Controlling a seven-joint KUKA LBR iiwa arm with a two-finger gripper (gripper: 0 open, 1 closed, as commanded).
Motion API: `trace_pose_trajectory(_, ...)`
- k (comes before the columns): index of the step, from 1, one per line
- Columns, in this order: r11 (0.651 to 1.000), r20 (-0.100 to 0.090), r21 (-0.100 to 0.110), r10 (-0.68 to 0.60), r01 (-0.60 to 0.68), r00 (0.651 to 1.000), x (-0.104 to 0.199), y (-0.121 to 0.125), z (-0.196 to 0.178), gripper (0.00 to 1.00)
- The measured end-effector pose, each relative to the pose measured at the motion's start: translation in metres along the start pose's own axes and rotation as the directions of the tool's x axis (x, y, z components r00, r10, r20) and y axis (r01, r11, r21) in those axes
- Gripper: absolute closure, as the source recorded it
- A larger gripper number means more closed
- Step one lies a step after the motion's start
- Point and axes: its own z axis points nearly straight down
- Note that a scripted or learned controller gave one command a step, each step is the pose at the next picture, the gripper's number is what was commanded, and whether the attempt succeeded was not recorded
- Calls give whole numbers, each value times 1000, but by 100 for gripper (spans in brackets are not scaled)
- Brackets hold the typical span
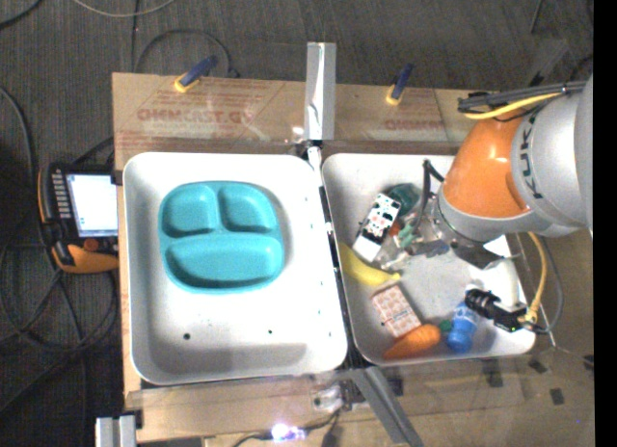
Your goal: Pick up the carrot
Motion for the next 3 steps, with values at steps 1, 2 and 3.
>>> trace_pose_trajectory(1, 992, -10, 23, -123, 123, 992, 95, -33, -69, 100)
trace_pose_trajectory(2, 949, 2, 26, 315, -315, 949, 142, -27, -69, 100)
trace_pose_trajectory(3, 798, 13, 23, 602, -602, 799, 136, -28, -82, 100)
